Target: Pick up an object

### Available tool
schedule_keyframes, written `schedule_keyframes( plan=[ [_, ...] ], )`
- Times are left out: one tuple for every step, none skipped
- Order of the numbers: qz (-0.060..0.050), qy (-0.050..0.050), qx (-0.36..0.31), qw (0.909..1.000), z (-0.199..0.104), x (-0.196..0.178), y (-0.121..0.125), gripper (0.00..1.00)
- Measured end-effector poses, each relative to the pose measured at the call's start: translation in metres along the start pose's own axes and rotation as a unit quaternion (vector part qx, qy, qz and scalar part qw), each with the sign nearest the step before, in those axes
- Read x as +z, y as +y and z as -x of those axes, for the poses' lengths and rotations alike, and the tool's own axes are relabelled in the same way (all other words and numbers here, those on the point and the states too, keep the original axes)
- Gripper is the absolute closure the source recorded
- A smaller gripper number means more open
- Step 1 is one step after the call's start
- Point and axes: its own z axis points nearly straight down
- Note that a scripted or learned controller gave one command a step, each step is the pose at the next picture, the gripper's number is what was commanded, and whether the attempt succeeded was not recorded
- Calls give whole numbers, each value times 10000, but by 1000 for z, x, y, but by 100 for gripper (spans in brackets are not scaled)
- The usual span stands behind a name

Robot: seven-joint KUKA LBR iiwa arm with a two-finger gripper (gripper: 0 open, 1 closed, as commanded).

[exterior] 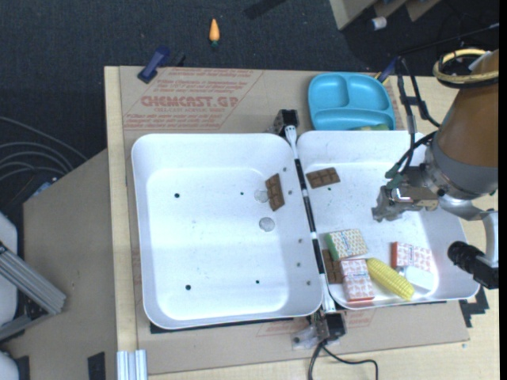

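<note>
My gripper (394, 206) hangs over the middle of the right bin (360, 158), with bare white floor beneath it. Toward the front of that bin lie a yellow corn cob (390, 278), a red-and-white packet (410, 256), a green-and-pink box (347, 244) and a pink box (357, 280). A brown chocolate bar (322, 178) rests near the bin's back left. Another brown bar (274, 191) lies in the left bin (158, 212), close to the divider. The gripper stands apart from all of these, above and behind the corn and the packet.
A blue divided plate (351, 100) sits on the bench behind the right bin. A small dark brown piece (333, 267) lies by the pink box. Two small grey discs (267, 225) lie in the left bin. The grey arm with its orange band (475, 125) comes in from the right.
</note>
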Motion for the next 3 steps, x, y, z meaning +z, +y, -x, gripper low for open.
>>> schedule_keyframes(
  plan=[
    [6, -2, 4, 10000, 13, -1, -2, 100],
    [10, 0, -3, 10000, 4, -3, -2, 100],
    [6, 2, -5, 10000, -10, -4, -2, 100]
  ],
)
